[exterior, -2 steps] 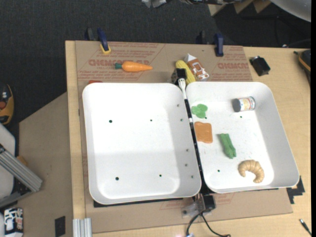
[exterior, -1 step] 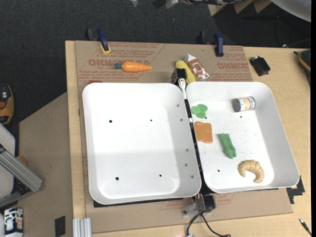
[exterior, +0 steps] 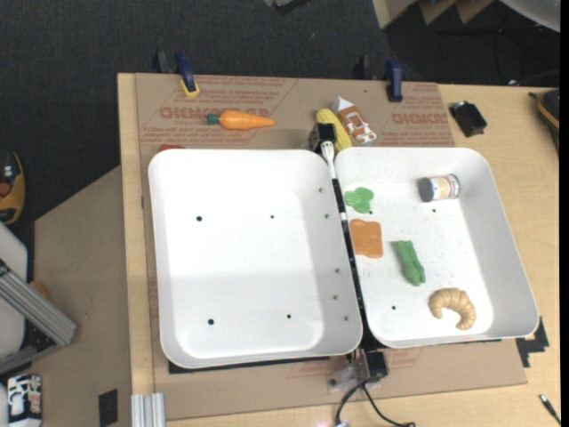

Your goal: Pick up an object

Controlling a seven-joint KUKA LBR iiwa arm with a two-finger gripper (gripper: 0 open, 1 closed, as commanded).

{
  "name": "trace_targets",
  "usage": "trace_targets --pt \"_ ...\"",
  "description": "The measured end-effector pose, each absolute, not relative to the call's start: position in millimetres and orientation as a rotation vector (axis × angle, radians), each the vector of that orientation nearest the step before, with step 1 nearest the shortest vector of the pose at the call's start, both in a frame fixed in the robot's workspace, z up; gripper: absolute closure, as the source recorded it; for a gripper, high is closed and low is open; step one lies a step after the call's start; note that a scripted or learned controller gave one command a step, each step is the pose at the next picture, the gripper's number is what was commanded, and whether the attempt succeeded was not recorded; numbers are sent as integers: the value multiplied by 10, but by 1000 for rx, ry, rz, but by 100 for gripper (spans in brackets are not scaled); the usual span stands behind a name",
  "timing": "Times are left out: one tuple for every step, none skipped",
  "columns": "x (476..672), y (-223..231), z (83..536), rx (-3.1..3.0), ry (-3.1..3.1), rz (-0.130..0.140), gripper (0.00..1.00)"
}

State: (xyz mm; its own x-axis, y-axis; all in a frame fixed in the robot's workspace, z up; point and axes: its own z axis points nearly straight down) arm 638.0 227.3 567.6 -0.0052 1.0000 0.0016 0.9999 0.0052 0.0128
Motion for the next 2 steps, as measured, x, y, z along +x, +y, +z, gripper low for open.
trace_targets --pt "6380 2273 5672 2211 2222 15 0" --pt "6380 2282 5784 2208 2221 21 100"
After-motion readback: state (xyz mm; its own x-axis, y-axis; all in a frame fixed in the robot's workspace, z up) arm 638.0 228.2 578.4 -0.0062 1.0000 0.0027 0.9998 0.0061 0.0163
